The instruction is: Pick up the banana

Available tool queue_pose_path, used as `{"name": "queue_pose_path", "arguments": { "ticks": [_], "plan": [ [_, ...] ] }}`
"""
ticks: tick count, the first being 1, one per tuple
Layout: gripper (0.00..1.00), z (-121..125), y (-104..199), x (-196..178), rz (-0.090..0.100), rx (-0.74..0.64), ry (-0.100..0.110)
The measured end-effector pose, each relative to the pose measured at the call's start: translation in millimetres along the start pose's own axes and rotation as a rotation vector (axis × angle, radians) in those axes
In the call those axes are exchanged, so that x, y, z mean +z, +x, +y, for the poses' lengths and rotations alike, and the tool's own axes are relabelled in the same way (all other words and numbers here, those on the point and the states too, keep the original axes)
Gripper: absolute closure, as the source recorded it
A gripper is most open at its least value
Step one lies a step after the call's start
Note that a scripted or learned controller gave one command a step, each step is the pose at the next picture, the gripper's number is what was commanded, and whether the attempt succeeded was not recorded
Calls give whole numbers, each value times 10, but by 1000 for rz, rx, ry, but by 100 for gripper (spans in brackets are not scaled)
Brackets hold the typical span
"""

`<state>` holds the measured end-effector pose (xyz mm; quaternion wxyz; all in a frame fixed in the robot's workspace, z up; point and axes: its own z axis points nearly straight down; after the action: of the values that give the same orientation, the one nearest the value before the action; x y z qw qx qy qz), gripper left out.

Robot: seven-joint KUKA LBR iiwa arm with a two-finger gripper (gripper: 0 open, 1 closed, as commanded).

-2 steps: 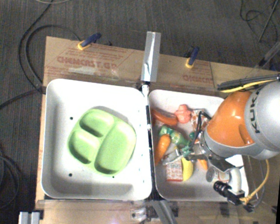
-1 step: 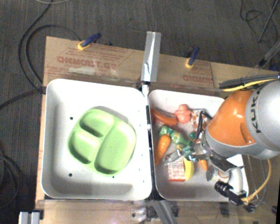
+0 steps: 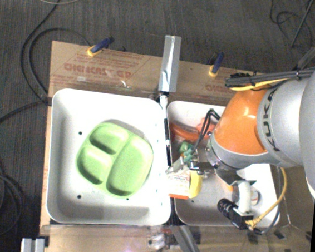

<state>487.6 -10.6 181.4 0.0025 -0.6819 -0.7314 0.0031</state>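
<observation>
Camera view: a grey arm's gripper (image 3: pixel 191 170) is lowered into the shallow white bin (image 3: pixel 264 178) right of the green, three-part plastic plate (image 3: pixel 115 158).

The yellow banana (image 3: pixel 195 185) is seen just right of the plate, past the bin walls, directly under the gripper. Only a short stub is exposed; its long axis appears to run up and down the view, lower end towards the near edge, and the rest is hidden. Whether the gripper is spread or closed cannot be told.
</observation>
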Motion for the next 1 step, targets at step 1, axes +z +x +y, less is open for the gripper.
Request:
{"name": "queue_pose_path", "arguments": {
  "ticks": [1],
  "plan": [
    [100, 165, -519, -1, 0, -15, 0]
  ]
}}
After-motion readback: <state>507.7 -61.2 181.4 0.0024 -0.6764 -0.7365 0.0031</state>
